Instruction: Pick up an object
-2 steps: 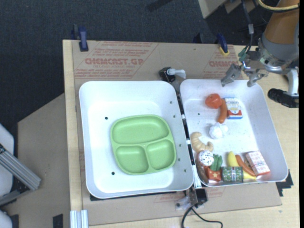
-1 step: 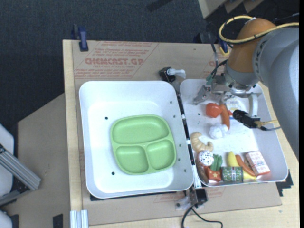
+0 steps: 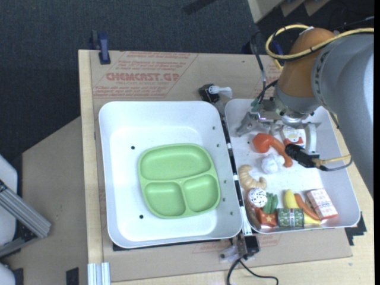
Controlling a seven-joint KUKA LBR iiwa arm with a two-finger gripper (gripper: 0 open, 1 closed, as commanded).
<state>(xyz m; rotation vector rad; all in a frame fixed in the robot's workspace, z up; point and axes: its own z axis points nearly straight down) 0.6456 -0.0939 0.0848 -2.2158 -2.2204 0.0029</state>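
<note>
Green can [image 3: 290, 218], yellow and red bits crowd near rim of right bin [image 3: 350, 206], well below my gripper [image 3: 278, 123]. White lump [image 3: 270, 164] closer, just below me. Orange curved piece [image 3: 265, 141] right beneath my fingers, long axis slanting down-right; likeliest pick. Green tray [image 3: 178, 179] off to left in other bin [image 3: 119, 159]. Whether I'm spread or clenched: cannot tell. Nothing visibly between them.

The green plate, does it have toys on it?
No, the green plate sits bare in the left bin; the toys lie in the right bin.
</note>
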